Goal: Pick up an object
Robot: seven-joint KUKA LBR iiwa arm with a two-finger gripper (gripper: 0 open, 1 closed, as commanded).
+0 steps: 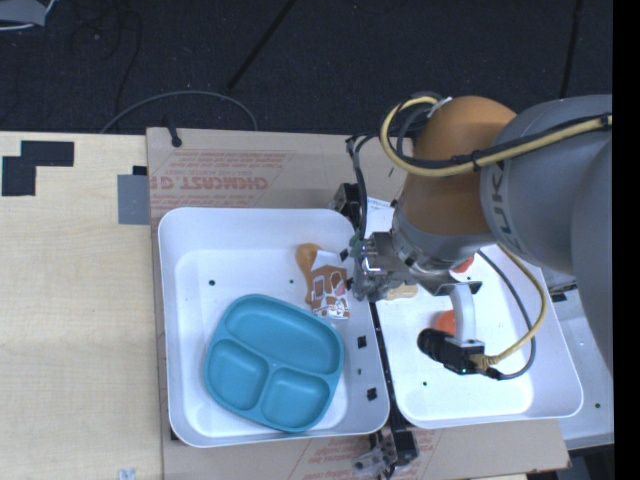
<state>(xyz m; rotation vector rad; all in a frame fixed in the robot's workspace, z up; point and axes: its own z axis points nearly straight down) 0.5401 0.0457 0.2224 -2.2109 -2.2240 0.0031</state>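
Observation:
A blue divided plate (272, 361) lies in the left bin (185, 268). Just beyond its far right corner a small brown and white packet (325, 283) rests against the bin's right wall. My gripper (362, 271) hangs low over the wall between the two bins, right beside the packet; the view does not show anything held. In the right bin (540, 388) a white and orange object (456, 313) lies partly under the arm. A tan piece (402, 290) sits close to the gripper.
The grey and orange arm (480, 183) covers the far half of the right bin. A cardboard sheet (250, 173) lies under both bins, with the wooden bench (70, 318) to the left.

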